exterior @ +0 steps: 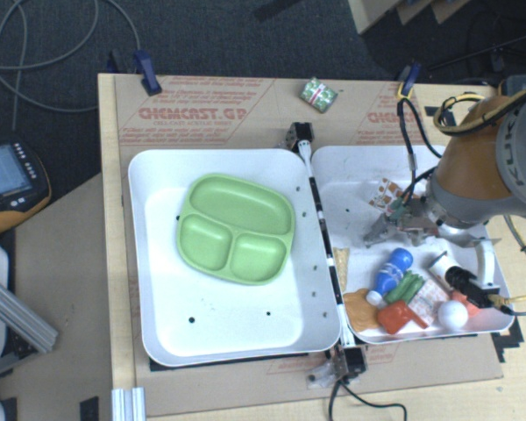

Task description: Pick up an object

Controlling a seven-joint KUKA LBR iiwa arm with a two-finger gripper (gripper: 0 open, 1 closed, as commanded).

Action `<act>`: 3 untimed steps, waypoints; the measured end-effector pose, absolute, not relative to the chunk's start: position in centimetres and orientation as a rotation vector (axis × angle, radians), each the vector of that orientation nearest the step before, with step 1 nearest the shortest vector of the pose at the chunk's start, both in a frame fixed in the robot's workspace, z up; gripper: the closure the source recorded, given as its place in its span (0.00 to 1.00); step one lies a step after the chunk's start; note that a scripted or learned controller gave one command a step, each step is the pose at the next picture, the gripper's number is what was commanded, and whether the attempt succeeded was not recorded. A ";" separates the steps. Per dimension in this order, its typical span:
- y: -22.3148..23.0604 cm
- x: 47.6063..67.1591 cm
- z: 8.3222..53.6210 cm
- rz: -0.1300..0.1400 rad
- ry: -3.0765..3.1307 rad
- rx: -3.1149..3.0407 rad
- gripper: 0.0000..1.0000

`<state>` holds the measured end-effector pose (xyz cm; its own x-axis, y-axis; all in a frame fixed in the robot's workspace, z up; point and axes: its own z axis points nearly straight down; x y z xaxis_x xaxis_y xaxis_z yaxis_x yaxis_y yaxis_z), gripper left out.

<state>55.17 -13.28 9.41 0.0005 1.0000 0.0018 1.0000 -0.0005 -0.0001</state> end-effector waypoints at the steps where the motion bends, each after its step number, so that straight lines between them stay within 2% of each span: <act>1: -11.0 51.7 8.4 0.001 -2.219 -2.221 0.00; 2: -14.3 55.4 8.5 0.000 -2.222 -2.223 0.00; 3: -19.0 63.0 8.5 -0.009 -2.221 -2.211 0.00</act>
